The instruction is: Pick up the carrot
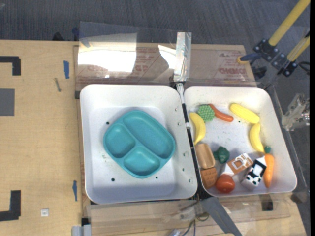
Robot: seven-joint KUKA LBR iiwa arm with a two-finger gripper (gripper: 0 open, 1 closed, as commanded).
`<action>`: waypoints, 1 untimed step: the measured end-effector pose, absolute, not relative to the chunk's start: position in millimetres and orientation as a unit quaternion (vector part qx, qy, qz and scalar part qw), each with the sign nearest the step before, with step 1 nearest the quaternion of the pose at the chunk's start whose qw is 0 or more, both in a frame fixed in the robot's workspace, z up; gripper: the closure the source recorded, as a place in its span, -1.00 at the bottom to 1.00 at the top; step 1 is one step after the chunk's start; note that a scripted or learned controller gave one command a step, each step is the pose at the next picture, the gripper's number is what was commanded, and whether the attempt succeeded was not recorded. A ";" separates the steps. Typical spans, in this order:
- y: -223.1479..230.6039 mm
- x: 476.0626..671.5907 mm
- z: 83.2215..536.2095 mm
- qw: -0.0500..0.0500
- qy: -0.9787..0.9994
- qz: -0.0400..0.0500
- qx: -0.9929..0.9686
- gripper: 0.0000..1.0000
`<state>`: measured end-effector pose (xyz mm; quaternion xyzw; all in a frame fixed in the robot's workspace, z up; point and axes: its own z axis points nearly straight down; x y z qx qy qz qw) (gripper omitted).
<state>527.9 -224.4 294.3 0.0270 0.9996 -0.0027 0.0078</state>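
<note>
Since the arm reaches in from the right, the carrot (pixel 268 170) lay on the handy side: it sat in the right bin (pixel 275 98), close against the right wall and near the front corner, well away from the left bin (pixel 93 100) with its blue-green plate (pixel 139 142). Its long axis ran roughly front to back in the camera view, leaning only a little, with the green top at the far end and the orange tip toward the front rim. Jaws coming down on it would, by my judgement, best close across that axis, from left and right. Room was tight there: a black-and-white block (pixel 255 173) lay just beside it on the left, perhaps touching, and a yellow banana (pixel 255 136) ended just beyond the green top. The carrot looked short, plump, smooth and bright orange, probably a plastic toy, so it might slip. A thinner orange-red piece (pixel 222 115) beside a green knobbly thing (pixel 205 113) at the far end could be mistaken for it. Whether the jaws stood wide or narrow, I could not tell.
</note>
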 end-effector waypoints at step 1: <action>-223.5 529.3 302.3 0.009 1.000 -0.003 0.026 1.00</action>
